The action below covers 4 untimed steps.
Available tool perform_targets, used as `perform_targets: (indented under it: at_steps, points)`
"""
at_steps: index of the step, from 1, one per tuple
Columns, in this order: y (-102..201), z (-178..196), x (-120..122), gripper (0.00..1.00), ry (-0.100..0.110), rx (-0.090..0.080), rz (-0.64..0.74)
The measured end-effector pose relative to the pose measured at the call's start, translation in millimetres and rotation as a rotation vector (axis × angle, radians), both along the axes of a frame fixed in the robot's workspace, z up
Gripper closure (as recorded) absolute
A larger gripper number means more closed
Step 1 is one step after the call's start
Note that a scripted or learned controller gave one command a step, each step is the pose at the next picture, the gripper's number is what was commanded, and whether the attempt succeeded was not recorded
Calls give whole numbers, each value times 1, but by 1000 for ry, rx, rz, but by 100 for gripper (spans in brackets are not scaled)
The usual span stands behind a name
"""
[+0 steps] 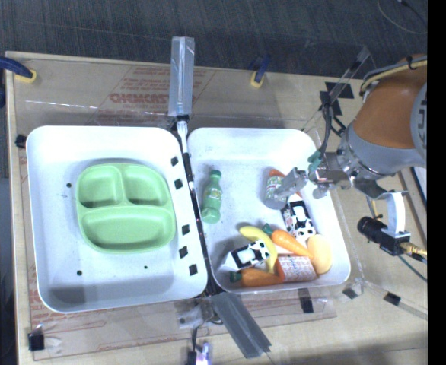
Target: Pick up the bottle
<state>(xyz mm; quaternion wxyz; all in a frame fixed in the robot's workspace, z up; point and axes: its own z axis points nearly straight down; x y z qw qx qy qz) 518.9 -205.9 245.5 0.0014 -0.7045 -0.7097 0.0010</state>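
A small green bottle (211, 196) lies in the right bin (238, 147), close to its left wall, with its cap pointing to the far side. My gripper (282, 188) hangs low over the middle of the same bin, well to the right of the bottle and apart from it. It is just beside a small red-topped item (274, 175). Nothing can be seen held in it. The grey arm with its orange band (387, 120) reaches in from the right edge.
Near the right bin's front lie a banana (256, 235), a carrot (291, 241), a yellow-orange fruit (320, 254), a red box (295, 268) and two black-and-white pieces (300, 218). The left bin (48, 265) holds a green divided plate (124, 206).
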Motion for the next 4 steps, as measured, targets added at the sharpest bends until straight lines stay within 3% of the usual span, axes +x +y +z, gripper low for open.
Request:
perform_targets:
  at_steps: [1, 2, 3, 4]
  points:
    - [72, -134, 35, 0, -27, -6, 41]
    - [91, -150, -13, 0, -16, -13, 71]
    - [94, -142, -14, 100, -11, -9, 80]
    - [78, -154, 53, 100, 0, 1, 87]
